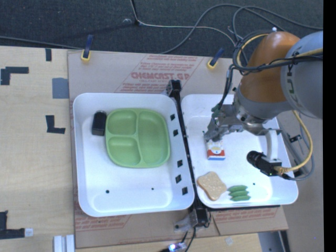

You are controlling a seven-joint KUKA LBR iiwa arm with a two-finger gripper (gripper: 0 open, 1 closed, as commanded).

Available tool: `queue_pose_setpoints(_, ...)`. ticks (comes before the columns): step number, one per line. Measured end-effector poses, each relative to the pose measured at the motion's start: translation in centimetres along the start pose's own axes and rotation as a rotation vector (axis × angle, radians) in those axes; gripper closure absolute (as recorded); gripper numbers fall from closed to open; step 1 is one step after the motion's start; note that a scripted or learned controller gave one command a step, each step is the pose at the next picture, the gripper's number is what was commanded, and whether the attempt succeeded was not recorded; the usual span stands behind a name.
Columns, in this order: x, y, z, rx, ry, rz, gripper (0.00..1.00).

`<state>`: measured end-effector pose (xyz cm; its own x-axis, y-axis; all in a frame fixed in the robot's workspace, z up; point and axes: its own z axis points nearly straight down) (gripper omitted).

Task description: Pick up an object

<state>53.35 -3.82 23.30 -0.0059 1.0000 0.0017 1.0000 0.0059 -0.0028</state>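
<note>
White plastic walled the right bin (283,196), and I hung over its middle with my gripper (214,136) poised just above a small carton (216,152), red, white and blue. I could not tell how the gripper was set. I judged this the approach, nothing held yet. The carton lay at six o'clock from me; toast (211,185) and green pods (238,192) sat further towards five. Next called for a straight descent around the carton.
</note>
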Motion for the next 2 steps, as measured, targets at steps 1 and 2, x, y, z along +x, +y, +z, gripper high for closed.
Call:
queue_pose_setpoints(1, 5.7, -0.2, -0.4, -0.002, -0.001, -0.001, 1.0)
queue_pose_setpoints(2, 10.2, -1.4, -0.7, 0.0, 0.0, -0.001, 1.0)
